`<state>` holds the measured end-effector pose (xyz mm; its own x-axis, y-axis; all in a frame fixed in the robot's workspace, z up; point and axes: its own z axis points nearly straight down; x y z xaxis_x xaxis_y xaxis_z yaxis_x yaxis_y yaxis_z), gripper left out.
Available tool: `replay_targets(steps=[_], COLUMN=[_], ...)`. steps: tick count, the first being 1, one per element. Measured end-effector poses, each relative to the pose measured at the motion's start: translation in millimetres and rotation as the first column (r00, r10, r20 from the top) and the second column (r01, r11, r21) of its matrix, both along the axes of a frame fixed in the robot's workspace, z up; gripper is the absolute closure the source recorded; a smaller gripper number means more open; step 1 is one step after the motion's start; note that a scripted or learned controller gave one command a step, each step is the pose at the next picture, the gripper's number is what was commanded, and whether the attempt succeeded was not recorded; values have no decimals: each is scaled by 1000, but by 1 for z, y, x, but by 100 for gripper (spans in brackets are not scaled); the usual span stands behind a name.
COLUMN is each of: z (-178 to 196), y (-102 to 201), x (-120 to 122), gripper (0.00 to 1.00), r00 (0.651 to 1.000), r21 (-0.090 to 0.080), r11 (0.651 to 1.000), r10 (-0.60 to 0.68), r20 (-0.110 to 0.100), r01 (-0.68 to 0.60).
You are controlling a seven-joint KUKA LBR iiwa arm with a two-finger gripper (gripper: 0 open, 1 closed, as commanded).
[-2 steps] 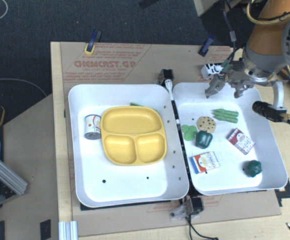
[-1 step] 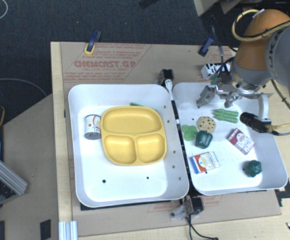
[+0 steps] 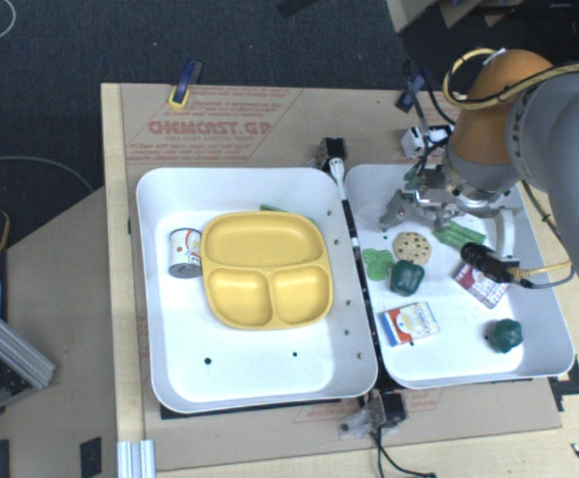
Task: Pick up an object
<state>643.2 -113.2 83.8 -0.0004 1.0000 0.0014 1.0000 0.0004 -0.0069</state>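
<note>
Objects for picking lie mostly in the right bin: a tan cookie, a dark green cup, a pale green piece, a card with red and blue print, a small red packet, a green ball near the front right corner, and a flat green strip under the wrist. They are scattered apart rather than stacked, which leaves room around each for a grasp from above.

In the left bin a yellow tray with three compartments takes up the middle, with a small can lying just beside its left edge. Both bins sit on a cardboard sheet on the surface.

Reaching in from the right, the arm puts the end effector low over the back part of the right bin, near the cookie and the green strip. Whether it is released or clenched I cannot tell; nothing is visibly in its grasp. Its position suggests the cookie or strip is the likely target.
</note>
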Motion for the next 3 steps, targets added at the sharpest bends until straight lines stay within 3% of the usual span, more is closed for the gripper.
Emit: replay_targets(steps=[1,3], z=[15,135], y=[0,5], x=[2,2], gripper=[100,100], r00=[1000,1000], r21=[-1,-4], r11=[1000,1000], r10=[-1,1], r20=[8,17], r01=[1,-1])
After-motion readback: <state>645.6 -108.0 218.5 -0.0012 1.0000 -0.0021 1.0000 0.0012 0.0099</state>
